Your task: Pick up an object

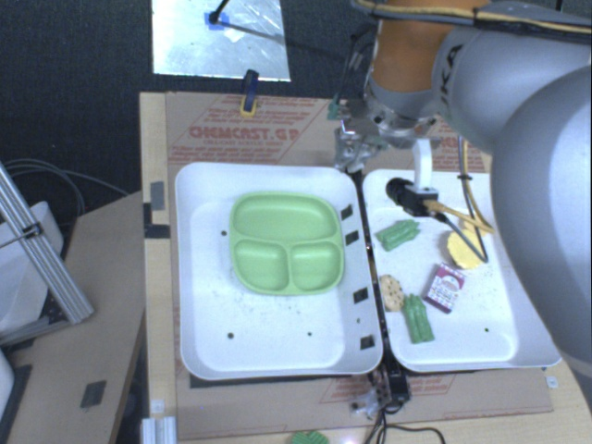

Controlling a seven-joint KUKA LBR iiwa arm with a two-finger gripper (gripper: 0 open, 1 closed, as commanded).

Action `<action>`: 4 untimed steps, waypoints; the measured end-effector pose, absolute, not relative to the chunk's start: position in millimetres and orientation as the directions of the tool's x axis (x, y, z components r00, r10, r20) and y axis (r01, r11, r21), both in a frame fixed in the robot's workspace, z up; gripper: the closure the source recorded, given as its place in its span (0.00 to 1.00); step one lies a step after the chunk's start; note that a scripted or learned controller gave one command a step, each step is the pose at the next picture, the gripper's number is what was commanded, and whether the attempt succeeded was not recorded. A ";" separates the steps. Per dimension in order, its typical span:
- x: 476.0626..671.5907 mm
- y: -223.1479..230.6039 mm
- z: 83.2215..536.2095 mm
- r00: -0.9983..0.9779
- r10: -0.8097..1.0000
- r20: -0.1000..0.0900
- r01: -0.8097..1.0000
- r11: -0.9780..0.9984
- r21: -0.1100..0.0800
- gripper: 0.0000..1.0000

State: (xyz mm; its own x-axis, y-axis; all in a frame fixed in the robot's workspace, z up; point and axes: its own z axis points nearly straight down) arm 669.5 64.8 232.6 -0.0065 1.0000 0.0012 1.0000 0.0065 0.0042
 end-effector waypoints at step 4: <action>592.0 241.8 195.8 -0.014 1.000 0.004 1.000 0.014 -0.003 1.00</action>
State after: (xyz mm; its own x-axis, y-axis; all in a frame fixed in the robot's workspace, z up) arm 592.0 241.8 195.8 -0.0136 0.9999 0.0037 0.9999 0.0136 -0.0032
